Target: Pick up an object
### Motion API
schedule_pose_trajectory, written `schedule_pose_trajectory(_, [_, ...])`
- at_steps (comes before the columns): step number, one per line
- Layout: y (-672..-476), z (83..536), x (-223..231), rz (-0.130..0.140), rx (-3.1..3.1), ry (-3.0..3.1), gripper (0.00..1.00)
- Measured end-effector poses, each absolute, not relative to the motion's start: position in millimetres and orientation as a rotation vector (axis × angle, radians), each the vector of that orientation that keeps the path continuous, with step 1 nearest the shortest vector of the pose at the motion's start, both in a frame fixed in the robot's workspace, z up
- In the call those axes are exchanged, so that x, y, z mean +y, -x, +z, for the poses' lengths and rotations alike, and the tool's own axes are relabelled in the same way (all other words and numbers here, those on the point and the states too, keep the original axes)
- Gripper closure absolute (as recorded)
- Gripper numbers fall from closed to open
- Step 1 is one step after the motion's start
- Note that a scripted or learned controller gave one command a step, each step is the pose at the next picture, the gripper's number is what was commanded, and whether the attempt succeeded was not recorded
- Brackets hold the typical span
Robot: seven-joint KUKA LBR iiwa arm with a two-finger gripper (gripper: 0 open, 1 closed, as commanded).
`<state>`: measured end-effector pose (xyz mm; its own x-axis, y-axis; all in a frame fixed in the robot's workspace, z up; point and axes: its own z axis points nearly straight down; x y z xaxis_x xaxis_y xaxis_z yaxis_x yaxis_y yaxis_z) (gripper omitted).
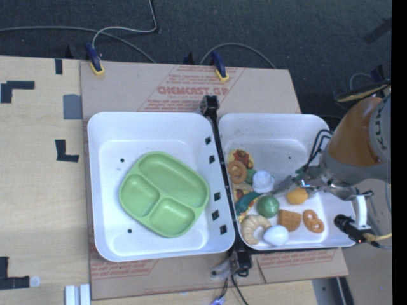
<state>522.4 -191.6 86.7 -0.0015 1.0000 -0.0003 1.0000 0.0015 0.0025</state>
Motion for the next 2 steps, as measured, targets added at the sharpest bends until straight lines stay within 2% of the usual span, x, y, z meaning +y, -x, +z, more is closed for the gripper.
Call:
schedule_pose_trajectory(1, [-523.7, 97.7, -192.5, 0.004, 2.217, -2.215, 1.00])
schedule_pose_trajectory(2, [-540.0, 121.6, -99.4, 0.001, 2.225, -2.219, 1.00])
